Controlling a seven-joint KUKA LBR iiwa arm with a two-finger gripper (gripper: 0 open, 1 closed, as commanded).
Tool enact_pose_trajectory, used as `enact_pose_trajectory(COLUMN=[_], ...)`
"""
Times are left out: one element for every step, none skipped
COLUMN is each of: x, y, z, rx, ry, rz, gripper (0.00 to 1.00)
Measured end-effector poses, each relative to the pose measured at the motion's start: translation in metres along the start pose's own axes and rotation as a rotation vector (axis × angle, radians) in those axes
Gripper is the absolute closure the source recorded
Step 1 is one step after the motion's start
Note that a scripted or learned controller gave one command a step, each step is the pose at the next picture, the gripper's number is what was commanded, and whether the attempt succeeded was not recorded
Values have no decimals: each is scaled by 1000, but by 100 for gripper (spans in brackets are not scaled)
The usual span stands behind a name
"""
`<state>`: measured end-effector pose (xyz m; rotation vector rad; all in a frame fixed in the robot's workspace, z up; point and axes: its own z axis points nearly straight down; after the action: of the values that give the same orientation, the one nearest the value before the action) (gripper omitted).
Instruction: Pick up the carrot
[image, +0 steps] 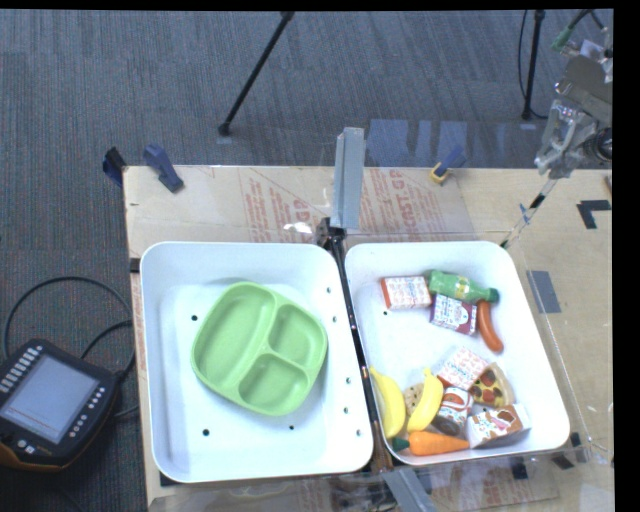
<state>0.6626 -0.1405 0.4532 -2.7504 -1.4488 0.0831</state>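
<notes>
Your carrot (437, 442) lies at the near edge of the right bin (535, 330), long axis running left-right, green stub end pointing left, just beside two bananas (405, 400). It is smooth, tapered, plastic-looking. Your gripper (553, 160) hangs far up-right, well apart; whether it is released or clenched, I cannot tell.
</notes>
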Motion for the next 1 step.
enact_pose_trajectory(x=[4], y=[0], z=[-5], rx=[7], ry=[-5], rz=[-12], gripper=[100])
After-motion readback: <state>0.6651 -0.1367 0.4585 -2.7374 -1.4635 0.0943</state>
